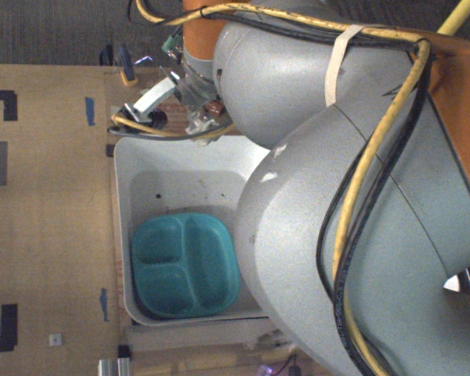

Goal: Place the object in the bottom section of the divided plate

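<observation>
A teal divided plate lies in the lower part of a white bin. It has one long section on the right and two smaller ones on the left, all bare. My gripper hangs at the bin's top rim, well above the plate in the view, below the orange wrist band. The arm's big grey links cover the bin's right side. A small reddish-brown piece shows beside the gripper; I cannot tell what it is or whether it is held.
The tan bench with black corner marks and blue tape strips spreads to the left of the bin. Yellow and black cables loop around the wrist at the bin's top edge.
</observation>
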Motion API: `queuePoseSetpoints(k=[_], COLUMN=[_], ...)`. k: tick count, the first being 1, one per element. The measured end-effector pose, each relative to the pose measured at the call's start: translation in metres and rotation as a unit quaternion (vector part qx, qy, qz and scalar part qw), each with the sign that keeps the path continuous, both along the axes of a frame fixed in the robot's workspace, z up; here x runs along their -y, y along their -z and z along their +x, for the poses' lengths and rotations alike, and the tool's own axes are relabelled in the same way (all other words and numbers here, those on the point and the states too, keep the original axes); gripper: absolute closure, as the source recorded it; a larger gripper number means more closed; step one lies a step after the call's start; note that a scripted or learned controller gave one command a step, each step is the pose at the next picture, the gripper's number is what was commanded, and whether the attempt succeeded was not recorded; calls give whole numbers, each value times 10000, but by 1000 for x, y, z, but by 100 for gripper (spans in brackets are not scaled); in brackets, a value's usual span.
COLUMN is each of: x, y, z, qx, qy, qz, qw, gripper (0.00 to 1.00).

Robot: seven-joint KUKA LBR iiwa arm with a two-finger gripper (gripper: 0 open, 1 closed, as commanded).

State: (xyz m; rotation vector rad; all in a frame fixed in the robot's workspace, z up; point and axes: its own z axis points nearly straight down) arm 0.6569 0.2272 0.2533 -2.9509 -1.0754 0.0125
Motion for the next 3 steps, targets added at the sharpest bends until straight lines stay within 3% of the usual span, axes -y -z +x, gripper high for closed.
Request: queuePoseSetpoints(k=[1,3], x=[-1,-1], y=[34,48], z=[-5,-2], qx=[4,6], qy=[204,178], qz=[-1,-1], qw=[9998,9998], gripper=[100,100])
